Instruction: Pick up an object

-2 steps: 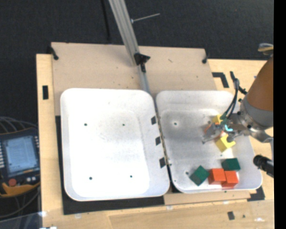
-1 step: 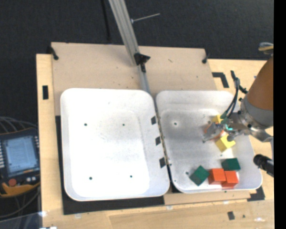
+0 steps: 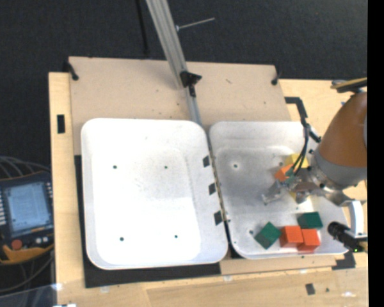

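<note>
The right bin [image 3: 243, 146] holds several small blocks. Near its front edge a green block [image 3: 266, 235] lies beside two orange-red blocks [image 3: 292, 235] [image 3: 310, 238], with a dark green block [image 3: 310, 220] just behind them. A small orange piece [image 3: 283, 171] and a yellow piece [image 3: 298, 160] sit further back, partly hidden by the arm. My gripper [image 3: 285, 192] hangs low over the bin's right half, just in front of the orange piece and behind the front row of blocks. I see nothing clearly held in it.
The left bin [image 3: 147, 190] lies beside the right one, with clips along the shared edge [image 3: 212, 187]. A slanted metal rail [image 3: 169, 37] rises at the back. A teach pendant [image 3: 22, 210] sits off the bench at left.
</note>
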`<state>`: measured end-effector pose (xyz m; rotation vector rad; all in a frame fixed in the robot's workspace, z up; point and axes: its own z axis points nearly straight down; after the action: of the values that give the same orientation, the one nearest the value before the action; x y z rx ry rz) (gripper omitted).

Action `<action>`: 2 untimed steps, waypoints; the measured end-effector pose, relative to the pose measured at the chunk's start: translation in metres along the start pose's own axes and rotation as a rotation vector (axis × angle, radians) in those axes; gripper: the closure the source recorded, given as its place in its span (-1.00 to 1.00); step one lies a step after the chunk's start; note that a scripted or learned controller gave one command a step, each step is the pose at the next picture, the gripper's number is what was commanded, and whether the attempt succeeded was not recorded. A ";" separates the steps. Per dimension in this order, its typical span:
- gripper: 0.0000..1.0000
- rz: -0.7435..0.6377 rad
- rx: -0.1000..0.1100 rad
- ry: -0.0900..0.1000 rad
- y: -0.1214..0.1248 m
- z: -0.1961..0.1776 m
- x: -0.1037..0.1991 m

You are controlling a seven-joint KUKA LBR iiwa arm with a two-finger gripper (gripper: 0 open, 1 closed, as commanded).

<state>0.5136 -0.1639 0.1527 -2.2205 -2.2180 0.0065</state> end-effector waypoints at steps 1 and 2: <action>-1.00 0.000 -0.001 0.000 -0.001 0.052 -0.001; 1.00 0.007 -0.012 0.000 0.002 0.039 -0.001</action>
<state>0.5155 -0.1652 0.1141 -2.2344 -2.2157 -0.0068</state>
